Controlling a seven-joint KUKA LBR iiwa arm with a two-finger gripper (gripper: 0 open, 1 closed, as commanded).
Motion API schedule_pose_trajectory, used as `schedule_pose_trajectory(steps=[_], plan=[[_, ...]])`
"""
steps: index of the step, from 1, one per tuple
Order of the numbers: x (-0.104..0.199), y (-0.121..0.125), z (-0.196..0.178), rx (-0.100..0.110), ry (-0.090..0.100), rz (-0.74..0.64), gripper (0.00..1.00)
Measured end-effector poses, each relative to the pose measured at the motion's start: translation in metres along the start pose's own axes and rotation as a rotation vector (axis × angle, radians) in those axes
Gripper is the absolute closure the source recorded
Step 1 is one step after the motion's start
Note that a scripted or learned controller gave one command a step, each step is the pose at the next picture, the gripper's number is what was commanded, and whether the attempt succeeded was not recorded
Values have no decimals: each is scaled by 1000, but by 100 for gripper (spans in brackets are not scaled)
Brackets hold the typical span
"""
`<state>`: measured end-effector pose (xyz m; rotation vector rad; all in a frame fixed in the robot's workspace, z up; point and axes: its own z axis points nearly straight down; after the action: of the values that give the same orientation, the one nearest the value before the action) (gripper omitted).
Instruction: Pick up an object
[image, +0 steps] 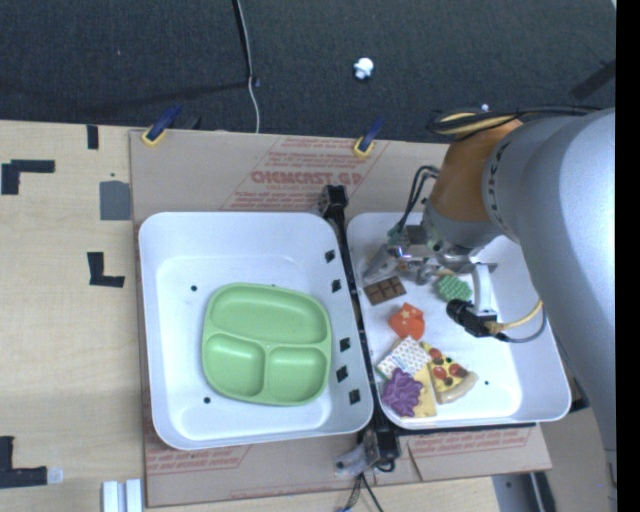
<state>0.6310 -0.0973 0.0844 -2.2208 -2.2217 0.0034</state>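
arm low over the right bin, toys scattered beneath it

two shallow white bins sat side by side on the bench (60, 300), on a sheet of brown cardboard (290, 175) held at its far edge by two blue and yellow clamps. the left bin (170, 250) held a light green divided plate (267, 343) with three compartments, lying flat near the middle of the bin.

the right bin (520, 385) held a small group of toy foods. a brown chocolate bar piece (384, 291) lay near the divider between the bins, and just in front of it sat an orange-red toy (407, 321). closer to the near rim, a waffle-patterned cracker (404, 355) touched a purple grape bunch (402, 391), and a pizza slice (449, 377) lay just beside them to the right. a small green toy (454, 288) lay further back, close under the arm's wrist.

the grey arm (570, 200) reached in from the right, its orange band (465, 180) above the wrist, with the hand (405, 258) down over the far part of the right bin, near the chocolate bar piece and the green toy. whether its fingers were apart or together could not be told, and nothing could be seen held between them. a black and yellow cable (495, 322) hung from the wrist across the bin.
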Motion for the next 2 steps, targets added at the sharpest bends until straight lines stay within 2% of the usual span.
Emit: schedule_pose_trajectory(steps=[1, 2], plan=[[1, 13, 0, -1, 2, -1, 0], [0, 37, 0, 3, 0, -3, 0]])
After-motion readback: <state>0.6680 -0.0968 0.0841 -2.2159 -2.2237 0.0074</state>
